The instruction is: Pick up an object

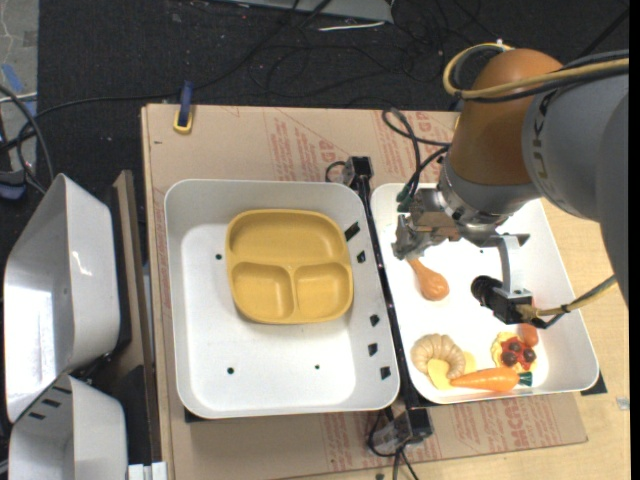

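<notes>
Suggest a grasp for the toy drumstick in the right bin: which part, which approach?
Take the drumstick by its thin shank, the upper-left end near the gripper, coming from above with the fingers across the shank. The rounded meaty end at lower right looks fatter and likelier to slip. It lies flat on the right bin, apart from the other food.

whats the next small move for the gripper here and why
Probably a short descent onto the orange drumstick-shaped toy. The gripper sits over its thin upper end in the right bin, and nothing shows between its fingers, so lowering around that end before closing looks most sensible.
</notes>
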You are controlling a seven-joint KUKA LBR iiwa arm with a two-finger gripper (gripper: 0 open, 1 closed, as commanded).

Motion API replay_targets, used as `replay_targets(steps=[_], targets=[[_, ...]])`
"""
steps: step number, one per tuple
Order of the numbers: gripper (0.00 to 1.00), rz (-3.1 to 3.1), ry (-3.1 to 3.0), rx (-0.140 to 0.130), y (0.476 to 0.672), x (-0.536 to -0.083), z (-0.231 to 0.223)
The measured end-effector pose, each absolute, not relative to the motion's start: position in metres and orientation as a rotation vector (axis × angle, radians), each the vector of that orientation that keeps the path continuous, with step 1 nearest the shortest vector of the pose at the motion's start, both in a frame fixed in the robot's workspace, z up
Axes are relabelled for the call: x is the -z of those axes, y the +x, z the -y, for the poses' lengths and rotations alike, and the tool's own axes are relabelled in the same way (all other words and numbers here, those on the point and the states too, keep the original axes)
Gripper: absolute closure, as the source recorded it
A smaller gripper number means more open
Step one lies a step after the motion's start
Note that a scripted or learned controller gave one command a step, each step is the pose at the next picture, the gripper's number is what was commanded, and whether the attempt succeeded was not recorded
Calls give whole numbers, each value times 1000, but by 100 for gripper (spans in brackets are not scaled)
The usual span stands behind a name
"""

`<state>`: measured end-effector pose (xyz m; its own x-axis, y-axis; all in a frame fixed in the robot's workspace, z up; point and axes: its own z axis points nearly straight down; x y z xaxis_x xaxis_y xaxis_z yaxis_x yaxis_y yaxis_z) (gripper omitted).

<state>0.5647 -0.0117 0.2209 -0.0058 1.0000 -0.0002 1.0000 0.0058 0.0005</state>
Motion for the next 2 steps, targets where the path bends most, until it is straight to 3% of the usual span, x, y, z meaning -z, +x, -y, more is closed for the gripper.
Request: replay_targets(steps=[1,2], targets=[[100,-2230,2213,-2,566,-231,-40],[100,-2229,2212,-5,581,-242,-91]])
